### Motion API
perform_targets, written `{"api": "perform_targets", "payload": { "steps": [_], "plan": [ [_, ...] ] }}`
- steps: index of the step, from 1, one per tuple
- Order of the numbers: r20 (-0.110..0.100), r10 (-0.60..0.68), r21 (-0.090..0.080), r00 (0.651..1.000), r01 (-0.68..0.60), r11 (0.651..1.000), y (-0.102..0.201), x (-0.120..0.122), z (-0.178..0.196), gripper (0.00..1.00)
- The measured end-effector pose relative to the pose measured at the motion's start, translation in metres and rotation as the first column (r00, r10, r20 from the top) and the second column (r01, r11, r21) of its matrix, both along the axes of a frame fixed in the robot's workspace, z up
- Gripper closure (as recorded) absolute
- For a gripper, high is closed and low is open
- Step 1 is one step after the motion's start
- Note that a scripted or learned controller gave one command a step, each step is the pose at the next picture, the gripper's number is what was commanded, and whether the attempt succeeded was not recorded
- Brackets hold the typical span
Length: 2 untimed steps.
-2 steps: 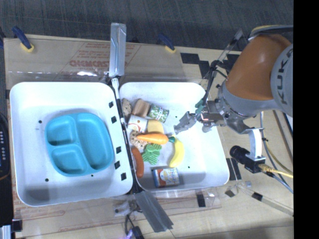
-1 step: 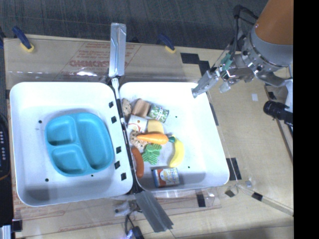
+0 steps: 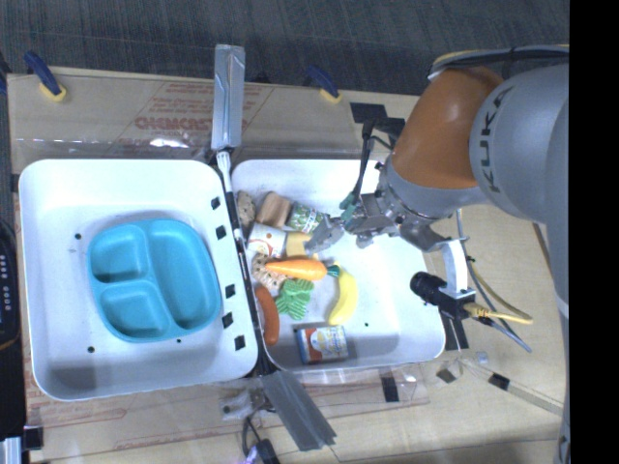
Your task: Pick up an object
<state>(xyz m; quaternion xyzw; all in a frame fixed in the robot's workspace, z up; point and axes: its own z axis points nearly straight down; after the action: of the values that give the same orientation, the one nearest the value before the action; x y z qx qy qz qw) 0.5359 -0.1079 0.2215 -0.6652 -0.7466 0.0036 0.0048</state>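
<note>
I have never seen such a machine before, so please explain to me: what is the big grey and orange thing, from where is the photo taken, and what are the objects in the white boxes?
The grey and orange thing is a robot arm. It reaches in from the right, and its gripper hangs over the right bin. One camera, fixed above the bench, looks down at a slant. The left bin holds a blue divided tray. The right bin holds toy food: a banana, a carrot, a sausage, a small can and other pieces. Whether the gripper holds anything cannot be seen.
</note>
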Motion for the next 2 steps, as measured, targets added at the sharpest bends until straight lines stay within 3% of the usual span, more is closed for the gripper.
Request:
{"api": "perform_targets", "payload": {
  "steps": [1, 2],
  "plan": [
    [0.027, 0.094, -0.006, 0.995, -0.094, 0.996, -0.047, 0.018, -0.112, 0.0],
    [0.012, 0.197, -0.002, 0.98, -0.197, 0.98, -0.09, 0.043, -0.129, 0.0]
  ]
}}
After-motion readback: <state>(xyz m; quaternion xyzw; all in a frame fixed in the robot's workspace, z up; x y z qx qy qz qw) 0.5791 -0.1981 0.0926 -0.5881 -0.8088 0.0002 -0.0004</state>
